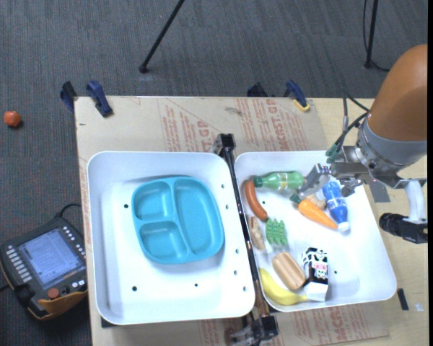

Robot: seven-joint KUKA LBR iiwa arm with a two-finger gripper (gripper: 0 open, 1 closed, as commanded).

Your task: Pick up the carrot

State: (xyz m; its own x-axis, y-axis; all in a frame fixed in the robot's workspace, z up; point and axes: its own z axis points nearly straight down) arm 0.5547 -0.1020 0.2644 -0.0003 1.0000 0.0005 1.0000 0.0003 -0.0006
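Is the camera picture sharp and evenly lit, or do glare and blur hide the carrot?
Camera view: soft, even light; the white right bin looks bright but not washed out. The orange carrot is slightly soft yet readable, partly overlapped by the gripper and the blue bottle.

Two shallow white plastic bins sit side by side on the bench. The left bin (101,265) holds a blue three-compartment plastic tray (177,218) near its middle. In the right bin (375,265), the orange toy carrot (317,214) lies toward the back right. Just right of the carrot lies a blue-and-white bottle (335,202); behind and left of it, a green bottle (278,181). The two-finger gripper (325,175) is just behind the carrot. Left of the carrot are a red-brown sausage (255,199) and a green ridged toy (276,231); before it, a cow-patterned carton (316,267), a tan bread roll (288,269) and a yellow banana (281,292).
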